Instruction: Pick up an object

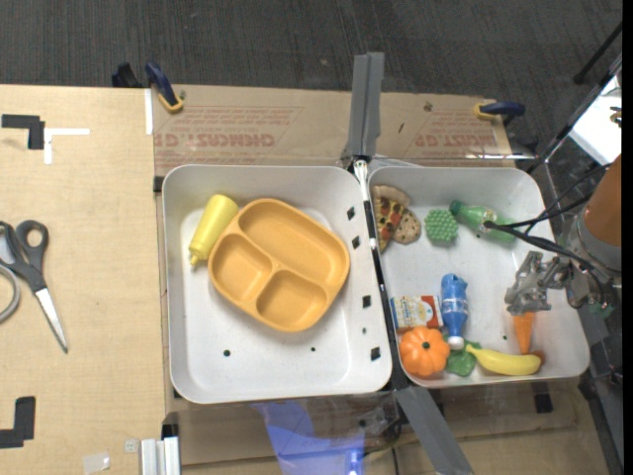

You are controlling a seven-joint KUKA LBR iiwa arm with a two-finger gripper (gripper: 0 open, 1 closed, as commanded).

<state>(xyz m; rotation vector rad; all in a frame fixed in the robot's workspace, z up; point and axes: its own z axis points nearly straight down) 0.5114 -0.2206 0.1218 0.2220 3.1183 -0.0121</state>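
The gripper (527, 293) hangs low over the right bin (495, 181), right above the top of a small carrot (523, 331) by the bin's right wall — the approach step of a pick, by my reading, with nothing lifted yet. The view is too coarse there to tell whether it is spread or closed, and the carrot lies on the floor below it. The next move calls for a short straight descent over the carrot's upper end. Room is tight: the wall stands just beside on the right, and a banana (507, 361) lies just beside the carrot's tip — a blue bottle (453, 306) stands well clear on the left.
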